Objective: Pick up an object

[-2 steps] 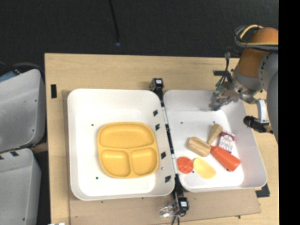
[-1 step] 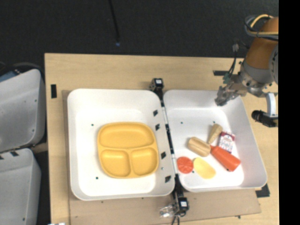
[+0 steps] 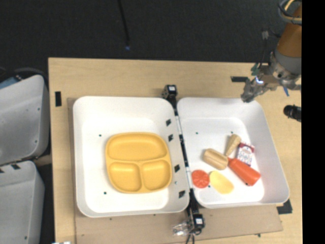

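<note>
The arm entered at the upper right of the frame, its orange band above the wrist, and the pincer (image 3: 250, 94) hung over the upper right corner of the right bin (image 3: 213, 111); whether its fingers were apart or closed could not be told, and nothing showed between them. The right bin held a cluster in its lower right part: a tan bread roll (image 3: 216, 159), a small beige cylinder (image 3: 232, 144), a red-and-white packet (image 3: 245, 154), an orange-red carrot-like piece (image 3: 245, 172), a red tomato slice (image 3: 200, 179) and a yellow piece (image 3: 222, 182). The left bin (image 3: 91, 116) carried a yellow divided plate (image 3: 138, 162). The right bin's upper left stayed bare on the wooden counter (image 3: 127, 75).
</note>
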`<state>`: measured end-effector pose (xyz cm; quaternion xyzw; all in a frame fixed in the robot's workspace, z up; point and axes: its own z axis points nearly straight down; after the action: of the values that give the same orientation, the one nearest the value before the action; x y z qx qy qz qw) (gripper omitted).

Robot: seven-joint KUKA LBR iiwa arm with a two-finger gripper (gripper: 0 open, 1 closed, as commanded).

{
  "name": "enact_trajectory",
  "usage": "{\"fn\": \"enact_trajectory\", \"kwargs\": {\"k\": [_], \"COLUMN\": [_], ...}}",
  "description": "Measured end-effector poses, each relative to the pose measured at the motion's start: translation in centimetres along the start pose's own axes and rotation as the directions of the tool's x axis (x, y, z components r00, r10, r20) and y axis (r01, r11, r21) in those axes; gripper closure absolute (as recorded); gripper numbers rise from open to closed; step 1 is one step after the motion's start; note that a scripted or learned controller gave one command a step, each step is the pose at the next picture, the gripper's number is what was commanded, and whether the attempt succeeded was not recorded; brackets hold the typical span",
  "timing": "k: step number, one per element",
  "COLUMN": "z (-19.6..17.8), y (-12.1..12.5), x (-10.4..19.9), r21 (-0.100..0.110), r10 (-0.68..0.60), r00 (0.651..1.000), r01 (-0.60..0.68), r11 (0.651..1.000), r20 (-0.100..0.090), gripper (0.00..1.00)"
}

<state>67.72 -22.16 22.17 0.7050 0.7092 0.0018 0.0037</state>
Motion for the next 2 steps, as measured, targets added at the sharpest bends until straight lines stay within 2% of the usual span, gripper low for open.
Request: {"fn": "enact_trajectory", "kwargs": {"k": [1,2], "z": [-4.6,-3.3], "y": [-0.3,-0.4], "x": [0.0,5.0], "r21": [0.001,0.008], "r10": [-0.002,0.001], "r00": [1.0,1.0], "r01": [0.002,-0.001], "r11": [1.0,1.0], "r20": [-0.001,-0.002], "gripper": [1.0,1.0]}}
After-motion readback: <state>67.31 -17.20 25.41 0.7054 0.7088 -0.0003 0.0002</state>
